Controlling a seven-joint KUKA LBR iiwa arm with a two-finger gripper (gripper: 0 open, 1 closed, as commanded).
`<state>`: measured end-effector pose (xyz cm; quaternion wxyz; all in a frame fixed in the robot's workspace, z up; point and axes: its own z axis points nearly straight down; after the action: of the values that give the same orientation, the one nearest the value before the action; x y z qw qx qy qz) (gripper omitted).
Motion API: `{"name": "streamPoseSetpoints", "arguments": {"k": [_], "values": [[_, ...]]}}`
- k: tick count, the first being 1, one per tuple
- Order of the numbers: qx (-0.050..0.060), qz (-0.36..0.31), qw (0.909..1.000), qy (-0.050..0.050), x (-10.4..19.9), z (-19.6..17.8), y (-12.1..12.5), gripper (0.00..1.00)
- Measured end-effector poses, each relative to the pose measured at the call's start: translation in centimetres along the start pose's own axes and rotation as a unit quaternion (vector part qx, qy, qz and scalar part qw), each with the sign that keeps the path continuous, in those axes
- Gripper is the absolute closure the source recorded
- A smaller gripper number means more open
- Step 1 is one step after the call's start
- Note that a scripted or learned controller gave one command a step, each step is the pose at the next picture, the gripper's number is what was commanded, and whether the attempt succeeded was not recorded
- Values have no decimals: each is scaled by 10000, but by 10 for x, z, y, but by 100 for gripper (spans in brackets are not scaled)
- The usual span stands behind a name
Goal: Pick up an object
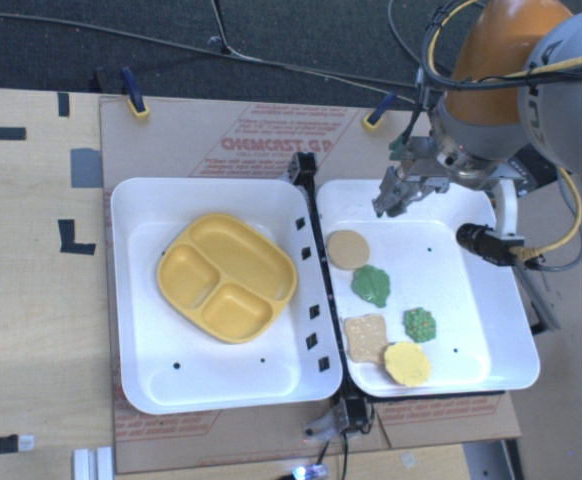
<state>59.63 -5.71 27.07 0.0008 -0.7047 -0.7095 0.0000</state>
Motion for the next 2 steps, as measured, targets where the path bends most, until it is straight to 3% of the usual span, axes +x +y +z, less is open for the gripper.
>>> {"name": "streamPoseSetpoints", "arguments": {"k": [2], "values": [[14,12,10000,-5,87,39,5,100]]}}
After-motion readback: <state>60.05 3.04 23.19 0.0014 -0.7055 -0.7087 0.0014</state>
